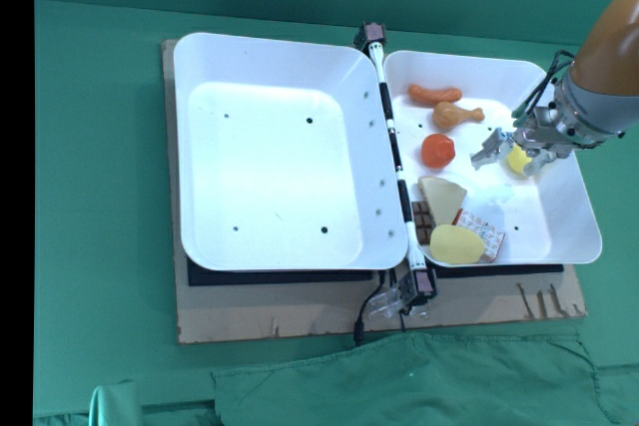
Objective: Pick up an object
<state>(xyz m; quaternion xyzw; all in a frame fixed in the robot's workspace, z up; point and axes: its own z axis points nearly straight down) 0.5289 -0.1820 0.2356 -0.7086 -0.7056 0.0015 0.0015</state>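
Observation:
My gripper [511,158] hangs over the right part of the right bin [559,214], its grey fingers spread open. A small yellow object [518,161] sits between them, close to the right finger [537,165]; I cannot tell whether it rests on the bin floor. To the left in the same bin lie an orange sausage [434,95], a brown drumstick [456,116] and a red tomato [437,151].
Near the right bin's front left corner sit a pale cheese wedge [442,193], a chocolate bar [421,220], a yellow oval piece [456,244] and a patterned cracker [483,230]. The left bin [200,75] is beside it, past a divider rod [387,120].

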